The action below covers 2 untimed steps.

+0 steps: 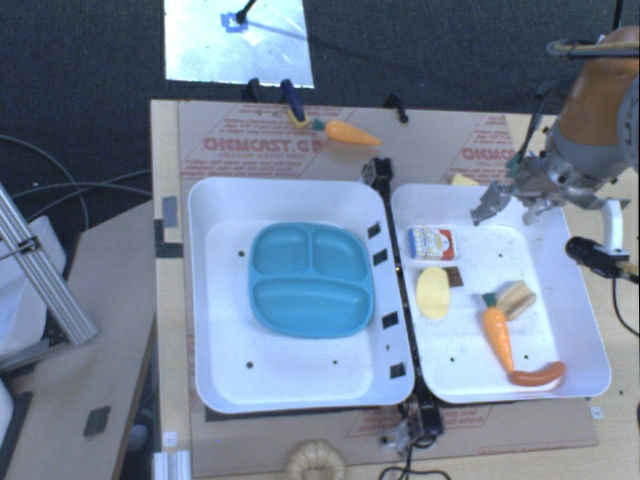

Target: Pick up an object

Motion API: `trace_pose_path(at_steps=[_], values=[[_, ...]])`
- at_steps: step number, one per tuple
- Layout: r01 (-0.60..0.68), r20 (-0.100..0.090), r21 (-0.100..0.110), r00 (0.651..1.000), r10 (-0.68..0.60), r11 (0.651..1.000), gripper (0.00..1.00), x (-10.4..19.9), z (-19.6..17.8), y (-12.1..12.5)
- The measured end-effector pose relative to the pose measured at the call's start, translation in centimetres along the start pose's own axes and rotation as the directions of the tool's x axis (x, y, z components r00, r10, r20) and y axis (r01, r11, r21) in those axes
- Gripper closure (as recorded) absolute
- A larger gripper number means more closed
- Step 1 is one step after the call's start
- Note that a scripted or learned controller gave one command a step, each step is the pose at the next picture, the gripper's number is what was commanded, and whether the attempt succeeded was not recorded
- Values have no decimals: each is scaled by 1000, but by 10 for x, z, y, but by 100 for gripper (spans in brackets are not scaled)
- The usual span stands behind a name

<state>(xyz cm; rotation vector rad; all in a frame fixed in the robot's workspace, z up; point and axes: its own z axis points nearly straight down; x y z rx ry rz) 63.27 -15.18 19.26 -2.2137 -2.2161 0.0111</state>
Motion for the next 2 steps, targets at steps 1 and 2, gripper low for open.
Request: trace_pose_path(at_steps=[1, 2], values=[[2, 2, -13, 1000, -2, 1000, 0, 0, -9, 3], [0, 2, -10, 1000, 0, 1000, 0, -5, 37, -3]])
